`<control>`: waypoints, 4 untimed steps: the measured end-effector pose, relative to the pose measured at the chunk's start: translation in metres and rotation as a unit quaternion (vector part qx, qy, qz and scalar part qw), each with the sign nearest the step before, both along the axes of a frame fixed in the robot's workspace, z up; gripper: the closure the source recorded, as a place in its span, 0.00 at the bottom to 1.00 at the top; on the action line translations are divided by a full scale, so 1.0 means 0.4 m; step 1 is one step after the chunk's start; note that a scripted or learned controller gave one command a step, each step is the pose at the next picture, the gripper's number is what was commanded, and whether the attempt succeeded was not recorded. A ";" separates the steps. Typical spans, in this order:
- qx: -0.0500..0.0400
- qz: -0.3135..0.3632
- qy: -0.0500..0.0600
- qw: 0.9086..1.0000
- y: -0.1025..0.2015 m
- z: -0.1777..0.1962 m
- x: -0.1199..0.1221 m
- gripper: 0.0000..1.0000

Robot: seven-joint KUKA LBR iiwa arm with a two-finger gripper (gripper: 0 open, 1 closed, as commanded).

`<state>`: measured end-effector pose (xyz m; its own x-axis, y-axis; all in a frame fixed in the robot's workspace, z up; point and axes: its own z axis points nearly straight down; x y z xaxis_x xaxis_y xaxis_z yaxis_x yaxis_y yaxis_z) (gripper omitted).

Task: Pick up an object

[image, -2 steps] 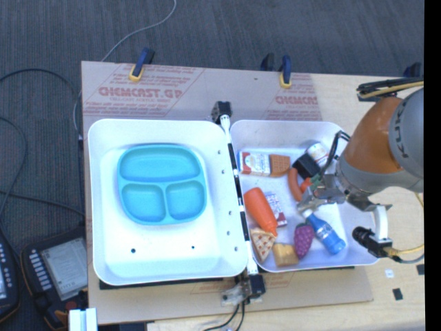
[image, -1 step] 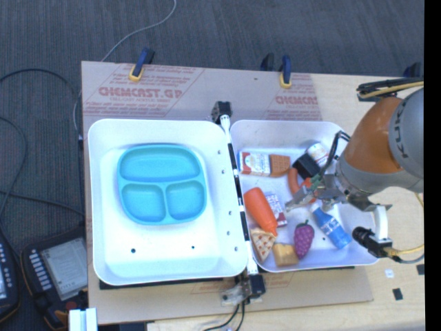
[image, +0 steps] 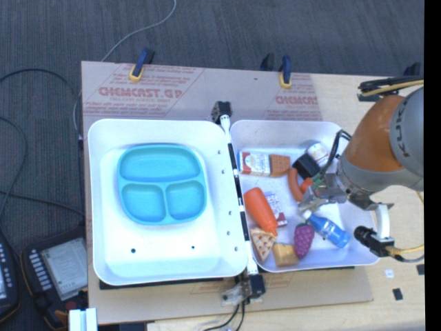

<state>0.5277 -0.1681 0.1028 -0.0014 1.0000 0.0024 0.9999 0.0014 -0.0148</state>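
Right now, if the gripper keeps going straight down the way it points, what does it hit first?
Probably the blue bottle, lying just below the gripper in the right bin. The red sausage sits close on its left, and depth is hard to judge from this slanted view.

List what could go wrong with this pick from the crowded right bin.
1. The gripper hangs among tightly packed items; closing here could catch the blue bottle and the hot dog together, or neither.
2. The purple grapes and the carrot lie close by, so a descent may shove them aside.
3. The arm hides part of the right bin, so a grasp there would be hard to confirm.
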 end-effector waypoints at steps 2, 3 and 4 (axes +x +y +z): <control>0.001 0.000 0.003 1.000 0.001 0.014 -0.001 1.00; 0.001 0.001 0.003 1.000 0.001 0.013 -0.001 0.00; 0.002 0.001 0.007 1.000 0.003 0.027 -0.002 1.00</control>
<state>0.5271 -0.1670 0.1137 -0.0034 1.0000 0.0055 0.9996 0.0035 -0.0280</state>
